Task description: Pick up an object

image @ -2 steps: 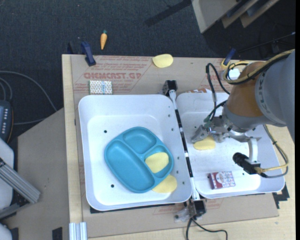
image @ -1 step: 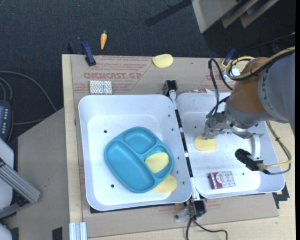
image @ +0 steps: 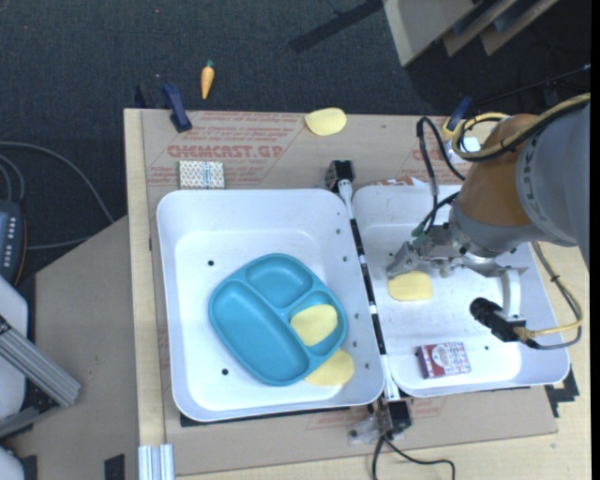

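We see a brown board (image: 281,141) on dark carpet (image: 75,75), black cables (image: 56,178) at left, and pale furniture (image: 459,28) above.

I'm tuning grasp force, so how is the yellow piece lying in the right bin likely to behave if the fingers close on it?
The yellow piece looks flat and low on the right bin floor, so fingers may slide over it. Its rounded, smooth outline suggests it could slip sideways. It seems small and probably light. The gripper sits just above it.
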### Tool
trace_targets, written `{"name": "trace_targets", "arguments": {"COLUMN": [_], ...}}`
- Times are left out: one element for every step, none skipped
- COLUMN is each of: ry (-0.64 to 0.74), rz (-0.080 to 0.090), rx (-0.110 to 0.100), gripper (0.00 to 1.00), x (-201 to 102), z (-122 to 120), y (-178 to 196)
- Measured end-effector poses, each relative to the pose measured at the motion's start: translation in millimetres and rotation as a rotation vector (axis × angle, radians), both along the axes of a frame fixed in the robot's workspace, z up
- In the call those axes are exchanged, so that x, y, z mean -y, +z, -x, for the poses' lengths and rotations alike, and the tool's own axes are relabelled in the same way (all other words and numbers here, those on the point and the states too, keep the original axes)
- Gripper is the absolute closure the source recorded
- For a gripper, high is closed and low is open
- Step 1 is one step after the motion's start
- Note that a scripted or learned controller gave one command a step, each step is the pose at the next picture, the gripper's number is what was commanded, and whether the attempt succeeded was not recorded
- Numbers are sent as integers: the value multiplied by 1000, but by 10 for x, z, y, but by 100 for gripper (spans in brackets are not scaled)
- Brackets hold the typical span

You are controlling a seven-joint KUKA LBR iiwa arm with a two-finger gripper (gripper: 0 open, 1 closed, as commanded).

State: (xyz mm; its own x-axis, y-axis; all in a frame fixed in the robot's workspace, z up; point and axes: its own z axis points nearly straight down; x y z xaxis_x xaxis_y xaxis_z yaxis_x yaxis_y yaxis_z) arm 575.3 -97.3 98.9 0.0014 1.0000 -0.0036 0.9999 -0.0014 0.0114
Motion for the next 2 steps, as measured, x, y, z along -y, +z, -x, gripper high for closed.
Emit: {"name": "trace_targets", "arguments": {"ry": [1,3], "rz": [-3,-3], "rx": [-11,-10], "gripper": [0,0], "x": [37,-33], "z": [-15,-361], "y": [-145,-142]}}
